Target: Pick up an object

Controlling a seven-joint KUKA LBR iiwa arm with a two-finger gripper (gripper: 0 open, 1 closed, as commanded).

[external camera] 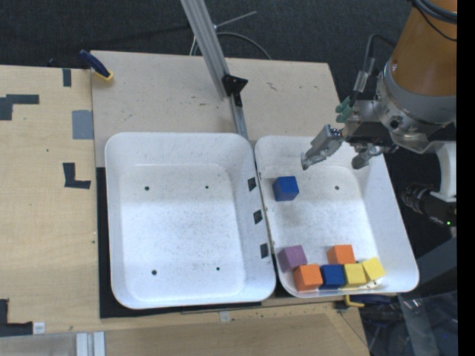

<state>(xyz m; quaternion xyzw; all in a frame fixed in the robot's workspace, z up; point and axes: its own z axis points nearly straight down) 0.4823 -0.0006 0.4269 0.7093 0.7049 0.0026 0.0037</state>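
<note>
Cubes (332,270) crowd the right bin's (386,221) near edge; gripper (335,153), open and empty, hovers beyond the blue cube (286,188), not yet descending.

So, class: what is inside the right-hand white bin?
The right bin holds a lone blue cube and, along its near edge, purple, two orange, blue and two yellow cubes. The gripper hides some floor.

a blue-and-yellow clamp (96,64) lies on the bench's (163,95) far-left corner.
</note>
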